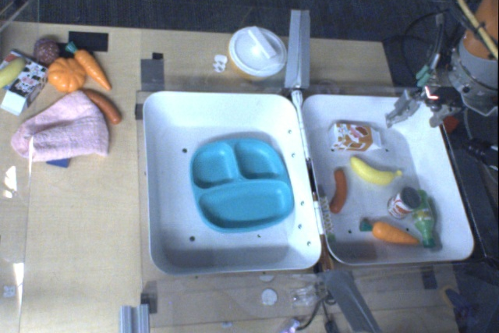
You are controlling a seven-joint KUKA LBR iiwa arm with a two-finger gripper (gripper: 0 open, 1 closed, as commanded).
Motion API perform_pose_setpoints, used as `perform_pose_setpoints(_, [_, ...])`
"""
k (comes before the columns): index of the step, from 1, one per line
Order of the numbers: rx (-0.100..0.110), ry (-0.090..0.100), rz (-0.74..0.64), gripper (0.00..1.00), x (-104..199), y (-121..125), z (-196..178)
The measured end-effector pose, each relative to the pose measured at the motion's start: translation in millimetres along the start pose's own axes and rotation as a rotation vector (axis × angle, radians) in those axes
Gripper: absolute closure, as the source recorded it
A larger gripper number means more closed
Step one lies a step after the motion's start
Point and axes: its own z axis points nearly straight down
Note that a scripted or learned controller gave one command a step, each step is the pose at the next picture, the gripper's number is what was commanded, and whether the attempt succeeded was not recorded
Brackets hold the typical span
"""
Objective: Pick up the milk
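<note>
Grey arm [477,66] poises its pincer [421,107] near the milk [355,136].

The arm [477,51] comes in from the right edge of the camera view, near the top, its grey body and orange band partly cut off by the frame. The wrist angles down and to the left. The gripper [417,109] hangs at its end, with a pale finger [399,111] slanting out to the left and a darker one on the right. The two fingers stand spread apart, with nothing between them.
</note>
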Motion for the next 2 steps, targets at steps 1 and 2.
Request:
perform_pose_setpoints(1, [-0.001,0.000,-0.106,0.00,48.2,57.8,154.8])
perform_pose_setpoints(2, [-0.030,-0.004,-0.057,0.00,56.6,26.6,165.7])
